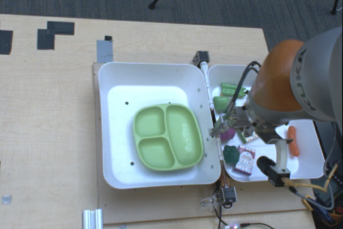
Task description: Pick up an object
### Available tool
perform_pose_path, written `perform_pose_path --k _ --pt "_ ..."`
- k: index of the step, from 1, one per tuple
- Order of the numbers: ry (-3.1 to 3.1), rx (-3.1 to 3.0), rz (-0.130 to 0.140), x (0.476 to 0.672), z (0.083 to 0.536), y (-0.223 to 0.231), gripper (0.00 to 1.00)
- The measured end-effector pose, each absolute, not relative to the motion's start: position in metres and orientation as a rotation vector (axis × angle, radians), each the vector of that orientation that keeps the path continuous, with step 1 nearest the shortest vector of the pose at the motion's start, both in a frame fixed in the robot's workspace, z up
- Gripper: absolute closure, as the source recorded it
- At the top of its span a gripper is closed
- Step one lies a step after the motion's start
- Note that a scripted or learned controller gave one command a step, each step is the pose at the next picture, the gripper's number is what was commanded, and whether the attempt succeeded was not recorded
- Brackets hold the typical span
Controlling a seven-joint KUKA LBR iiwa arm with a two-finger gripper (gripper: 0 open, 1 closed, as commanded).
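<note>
Arm [289,83] reaches low into right bin [308,169].

No legible text or labels

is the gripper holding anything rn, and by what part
Cannot be told: the arm's wrist hides the gripper as it hangs over the right bin.

The grey arm [300,83] reaches in from the right, wrist bent downward.
</note>
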State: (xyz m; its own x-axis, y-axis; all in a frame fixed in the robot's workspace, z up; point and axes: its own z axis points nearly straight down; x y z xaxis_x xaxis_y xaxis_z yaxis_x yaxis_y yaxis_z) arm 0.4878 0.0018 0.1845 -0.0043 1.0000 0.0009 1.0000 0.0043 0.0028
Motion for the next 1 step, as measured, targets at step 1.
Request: perform_pose_path --k 1 --pt "2.23 2.208 0.009 0.4893 0.195 0.0025 1.0"
